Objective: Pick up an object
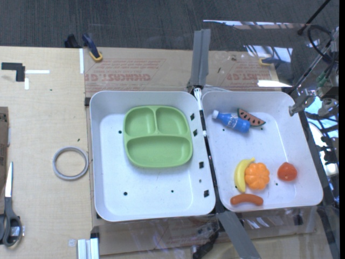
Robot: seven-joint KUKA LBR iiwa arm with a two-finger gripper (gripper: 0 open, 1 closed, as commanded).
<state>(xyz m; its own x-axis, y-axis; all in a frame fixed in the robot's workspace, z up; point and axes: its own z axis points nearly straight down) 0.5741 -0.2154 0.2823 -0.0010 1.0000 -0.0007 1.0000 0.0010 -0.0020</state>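
Across two bins (102,161): one plate (158,136), one bottle (231,121), five toy foods (256,176).

Green divided plate (158,137) in a white bin (108,198); blue bottle (232,121), yellow banana (241,174), orange pumpkin (257,175), red tomato (287,171), red-and-green watermelon slice (251,117)

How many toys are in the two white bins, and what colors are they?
Green: 1, the divided plate
Blue: 1, the bottle
Yellow: 1, the banana
Orange: 1, the pumpkin
Red: 1, the tomato
Red-orange: 1, the sausage
Red with a dark rind: 1, the watermelon slice
Total: 7
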